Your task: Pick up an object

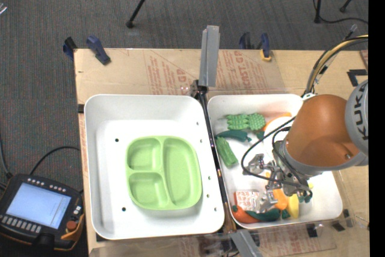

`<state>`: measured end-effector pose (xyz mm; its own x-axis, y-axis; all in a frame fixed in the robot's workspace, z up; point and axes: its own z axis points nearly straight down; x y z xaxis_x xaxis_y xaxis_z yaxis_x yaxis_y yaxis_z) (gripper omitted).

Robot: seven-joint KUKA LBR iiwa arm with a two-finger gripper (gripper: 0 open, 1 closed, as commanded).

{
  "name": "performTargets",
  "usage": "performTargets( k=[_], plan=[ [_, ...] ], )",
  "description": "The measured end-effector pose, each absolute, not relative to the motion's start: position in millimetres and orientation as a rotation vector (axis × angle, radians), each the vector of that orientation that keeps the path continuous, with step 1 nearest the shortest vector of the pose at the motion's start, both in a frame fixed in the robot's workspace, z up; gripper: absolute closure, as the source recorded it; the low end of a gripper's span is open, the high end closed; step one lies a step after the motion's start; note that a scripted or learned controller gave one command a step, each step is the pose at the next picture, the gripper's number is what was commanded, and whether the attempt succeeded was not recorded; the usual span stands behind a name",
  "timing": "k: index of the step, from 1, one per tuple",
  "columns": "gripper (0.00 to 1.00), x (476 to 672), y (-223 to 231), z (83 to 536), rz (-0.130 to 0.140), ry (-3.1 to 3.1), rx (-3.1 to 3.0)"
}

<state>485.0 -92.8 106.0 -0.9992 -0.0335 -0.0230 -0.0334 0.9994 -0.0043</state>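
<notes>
A: Where's the claw (pixel 278 185)?

B: Low in the right bin (pixel 319 204), hanging from the grey arm (pixel 325 129) over a heap of toys; whether it is parted or clenched, I cannot tell.

A: And the things to pick?

B: A knobbly green toy (pixel 246 121) at the far side; a green stick (pixel 227 151) by the left wall; a red-and-white packet (pixel 248 198) just beside the claw.

A: The left bin (pixel 105 129)?

B: A green divided plate (pixel 163 173), lying flat.
</notes>
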Motion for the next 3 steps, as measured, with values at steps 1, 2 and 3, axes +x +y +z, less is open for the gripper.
performTargets(
  k=[1, 2, 3],
  plan=[
    [0.00, 484.4, -120.1, 91.0, -0.003, 3.125, -0.085],
    [1.00, 482.6, -117.4, 98.1, 0.002, 3.133, -0.096],
    [0.00, 482.4, -117.0, 97.6, 0.002, 3.134, -0.098]
  ],
)
